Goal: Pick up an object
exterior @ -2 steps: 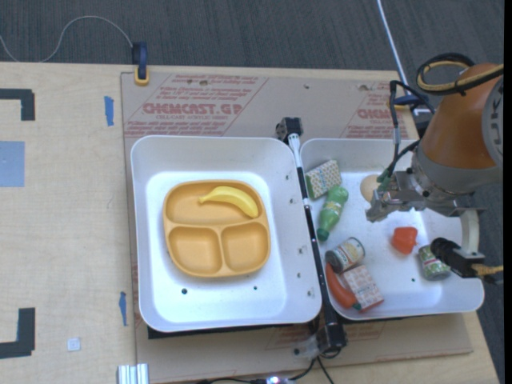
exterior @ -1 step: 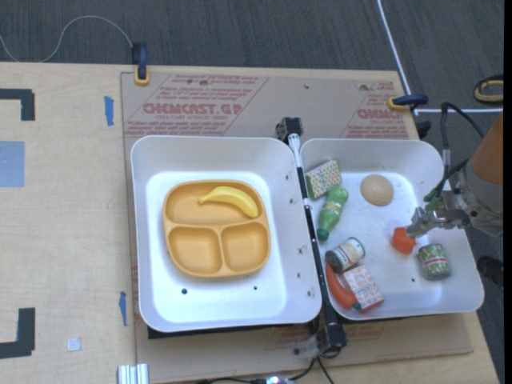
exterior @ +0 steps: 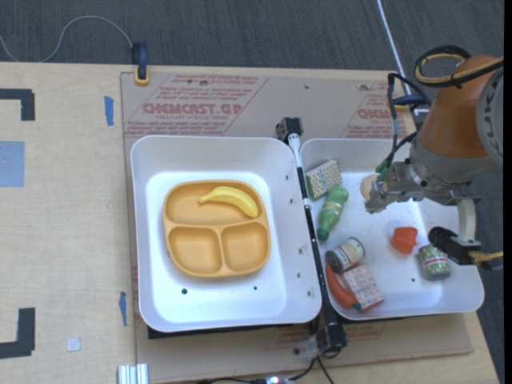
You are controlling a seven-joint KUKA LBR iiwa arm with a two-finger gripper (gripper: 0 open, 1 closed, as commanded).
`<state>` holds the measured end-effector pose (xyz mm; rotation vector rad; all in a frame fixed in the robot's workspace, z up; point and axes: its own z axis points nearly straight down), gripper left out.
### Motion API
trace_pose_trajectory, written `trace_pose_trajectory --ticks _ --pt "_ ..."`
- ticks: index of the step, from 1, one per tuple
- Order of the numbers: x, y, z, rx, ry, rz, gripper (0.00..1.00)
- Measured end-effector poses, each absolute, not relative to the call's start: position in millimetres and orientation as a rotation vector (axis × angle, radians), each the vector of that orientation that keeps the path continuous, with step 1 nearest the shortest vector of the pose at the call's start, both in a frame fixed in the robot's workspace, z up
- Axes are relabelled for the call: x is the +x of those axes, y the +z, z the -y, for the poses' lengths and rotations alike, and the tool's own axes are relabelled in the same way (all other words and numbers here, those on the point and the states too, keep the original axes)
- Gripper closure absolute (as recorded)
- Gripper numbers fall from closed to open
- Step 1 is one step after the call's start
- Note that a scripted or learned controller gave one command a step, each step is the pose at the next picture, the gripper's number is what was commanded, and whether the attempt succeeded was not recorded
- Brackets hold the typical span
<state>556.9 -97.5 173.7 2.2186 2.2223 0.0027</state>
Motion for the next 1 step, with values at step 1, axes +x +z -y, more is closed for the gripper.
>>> trace_pose_trajectory --ticks 1 --pt "506.3 162.4 178.8 2.223 -0.002 -2.221 1.00"
